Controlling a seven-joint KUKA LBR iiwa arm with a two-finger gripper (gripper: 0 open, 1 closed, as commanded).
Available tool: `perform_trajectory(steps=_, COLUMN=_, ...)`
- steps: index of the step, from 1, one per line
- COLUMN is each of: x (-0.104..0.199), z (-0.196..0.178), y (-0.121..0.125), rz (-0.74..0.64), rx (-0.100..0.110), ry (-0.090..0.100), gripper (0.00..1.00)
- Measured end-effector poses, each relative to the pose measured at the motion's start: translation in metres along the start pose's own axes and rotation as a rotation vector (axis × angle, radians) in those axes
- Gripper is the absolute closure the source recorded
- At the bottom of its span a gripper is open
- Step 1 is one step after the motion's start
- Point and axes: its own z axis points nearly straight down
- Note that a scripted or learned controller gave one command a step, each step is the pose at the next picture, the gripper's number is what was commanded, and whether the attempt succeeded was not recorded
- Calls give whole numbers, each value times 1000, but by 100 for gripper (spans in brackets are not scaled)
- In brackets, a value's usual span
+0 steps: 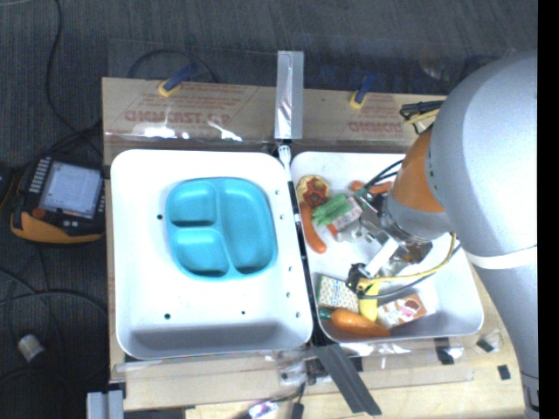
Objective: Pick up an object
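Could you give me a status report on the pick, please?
Pincer over right white bin, grip unconfirmed. Green leafy toy right beside it. Orange-red toy sausage crowds close alongside.

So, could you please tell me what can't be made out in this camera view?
Right bin: the arm covers its upper right part in the camera view.
Items near the green toy: partly under the arm, kinds unclear.
Packet by the carrot: print too small to read.
Handheld unit at the far left: screen blurred.
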Motion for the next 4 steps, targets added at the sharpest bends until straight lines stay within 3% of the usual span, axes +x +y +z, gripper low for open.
perform_trajectory(steps=1, x=-53, z=-112, y=-28, rz=271, rx=10, ry=-10, gripper=0)
perform_trajectory(steps=2, x=-53, z=-120, y=-28, rz=269, rx=11, ry=-16, gripper=100)
perform_trajectory(steps=3, x=-46, z=-278, y=-14, rz=260, rx=8, ry=-9, gripper=100)
perform_trajectory(steps=4, x=-13, z=-205, y=-16, rz=339, rx=10, ry=-10, gripper=100)
